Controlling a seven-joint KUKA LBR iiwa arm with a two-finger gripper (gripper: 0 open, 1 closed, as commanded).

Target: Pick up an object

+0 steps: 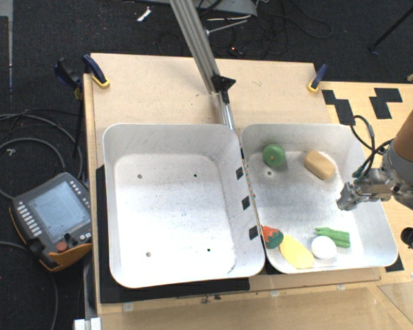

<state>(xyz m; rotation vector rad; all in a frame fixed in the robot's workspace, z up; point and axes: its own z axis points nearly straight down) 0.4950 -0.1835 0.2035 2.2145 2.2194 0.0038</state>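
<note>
**Spotter:** Where's your target from the jaws?

**Operator:** I've got the gripper [349, 201] low at the right bin's [299, 191] right side. Nearest piece is the green object [333, 236], just toward the front edge from it, long axis running roughly left-right. The white ball [323, 247] touches it; the tan block [319, 164] sits back-left.

**Spotter:** Jaws open? Holding anything?

**Operator:** I can't tell their spread from here, and I see nothing between them.

**Spotter:** Any readable writing?

**Operator:** None I can make out on the worktop [165, 88].
</note>
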